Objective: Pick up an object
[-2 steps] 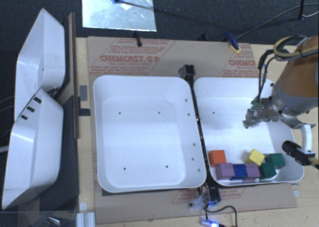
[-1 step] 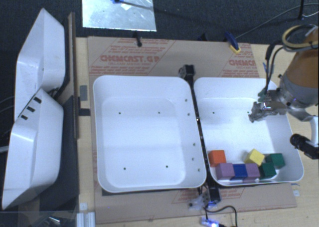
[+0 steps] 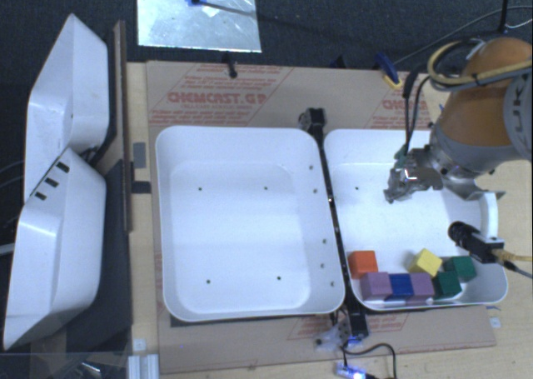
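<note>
Several small blocks lie along the front edge of the right bin (image 3: 366, 202): an orange block (image 3: 362, 262), a purple block (image 3: 376, 284), a blue block (image 3: 401, 285), a second purple block (image 3: 421, 285), a yellow block (image 3: 428, 262) and green blocks (image 3: 454, 276). My gripper (image 3: 400, 188) hangs above the middle of the right bin, up and back from the blocks. Nothing is visible between its fingers. From this angle I cannot make out whether they are open or shut.
The left bin (image 3: 241, 219) sits beside the right one, with a black divider (image 3: 331, 202) between them. Two spare white bins (image 3: 58, 169) lean at the far left. A shiny metal sheet (image 3: 198, 2) lies behind the bench. Cables (image 3: 450, 61) loop near the arm.
</note>
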Robot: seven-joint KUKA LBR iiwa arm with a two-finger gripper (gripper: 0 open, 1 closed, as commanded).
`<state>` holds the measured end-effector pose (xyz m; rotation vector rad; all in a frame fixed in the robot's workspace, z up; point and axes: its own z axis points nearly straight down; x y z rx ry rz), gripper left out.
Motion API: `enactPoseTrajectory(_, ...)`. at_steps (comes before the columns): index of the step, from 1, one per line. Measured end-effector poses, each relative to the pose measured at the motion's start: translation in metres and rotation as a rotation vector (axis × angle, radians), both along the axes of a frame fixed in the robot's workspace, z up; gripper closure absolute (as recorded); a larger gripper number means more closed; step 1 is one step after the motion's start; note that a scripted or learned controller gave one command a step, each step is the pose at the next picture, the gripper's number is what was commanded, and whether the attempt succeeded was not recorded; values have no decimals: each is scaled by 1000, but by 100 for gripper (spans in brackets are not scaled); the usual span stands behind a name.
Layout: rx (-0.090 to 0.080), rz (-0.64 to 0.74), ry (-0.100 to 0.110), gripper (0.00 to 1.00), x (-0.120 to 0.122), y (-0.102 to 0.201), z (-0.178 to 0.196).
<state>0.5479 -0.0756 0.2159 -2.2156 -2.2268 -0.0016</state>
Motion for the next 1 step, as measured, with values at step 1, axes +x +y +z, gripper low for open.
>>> enactPoseTrajectory(1,0,1,-1,100,5,52,11)
